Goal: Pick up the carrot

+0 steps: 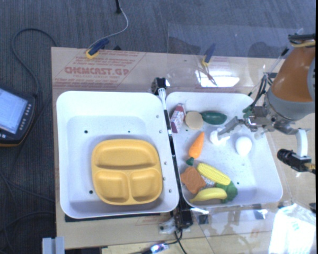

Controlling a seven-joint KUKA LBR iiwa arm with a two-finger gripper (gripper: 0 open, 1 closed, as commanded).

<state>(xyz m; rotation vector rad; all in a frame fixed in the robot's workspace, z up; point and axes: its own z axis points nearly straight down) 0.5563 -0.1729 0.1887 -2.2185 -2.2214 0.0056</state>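
Desk [95,62]: brown board surface carrying two shallow white bins side by side, with red lettering along its far edge.
Left bin [74,110]: white, holding one item, the yellow tray.
Right bin [265,179]: white, holding the food items; the arm reaches over its right rim.
Arm [297,83]: grey with an orange band, entering from the right, above the far right part of the right bin.
Yellow tray [127,171]: three-compartment plate, lying flat in the middle of the left bin.
Handheld pendant [8,115]: dark unit with a lit screen, on the floor left of the desk.
Gripper [225,131]: extends left from the wrist over the right bin, near the white egg and well to the right of the carrot; whether it is released or clenched cannot be told, and nothing is seen in its grasp.
Corn cob [213,173]: yellow, lying slantwise near the front of the right bin, just behind the banana.
Banana [209,194]: yellow, at the front of the right bin.
Carrot [196,144]: orange, lying slantwise in the left-centre of the right bin, between the bread roll and the corn cob, apart from the gripper.
Green vegetable [214,117]: dark green, at the far side of the right bin, just right of the bread roll.
Bread roll [193,120]: pale tan, round, behind the carrot.
White egg [244,144]: right of the carrot, below the wrist.
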